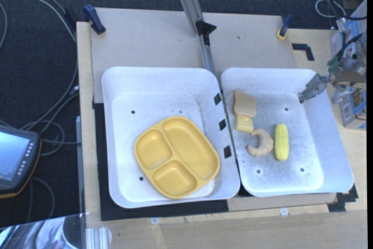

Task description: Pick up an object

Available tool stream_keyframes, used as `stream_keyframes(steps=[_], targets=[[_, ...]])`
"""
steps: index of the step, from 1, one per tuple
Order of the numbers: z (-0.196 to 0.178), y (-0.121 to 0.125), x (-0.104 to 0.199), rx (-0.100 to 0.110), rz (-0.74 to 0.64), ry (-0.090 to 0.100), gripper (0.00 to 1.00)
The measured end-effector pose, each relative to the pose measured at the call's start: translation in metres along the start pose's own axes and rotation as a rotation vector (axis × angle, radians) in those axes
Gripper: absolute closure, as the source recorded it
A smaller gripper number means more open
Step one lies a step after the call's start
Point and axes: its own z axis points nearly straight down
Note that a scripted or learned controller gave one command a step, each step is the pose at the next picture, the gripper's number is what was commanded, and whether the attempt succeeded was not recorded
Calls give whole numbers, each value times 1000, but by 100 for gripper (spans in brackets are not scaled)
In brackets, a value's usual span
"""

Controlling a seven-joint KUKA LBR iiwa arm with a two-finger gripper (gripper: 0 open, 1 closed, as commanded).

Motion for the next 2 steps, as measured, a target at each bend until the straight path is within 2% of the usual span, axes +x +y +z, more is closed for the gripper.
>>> stream_keyframes(steps=[1, 2], targets=[[0, 0, 0, 0, 0, 0, 0], [57, -7, 7, 5, 1, 2, 0]])
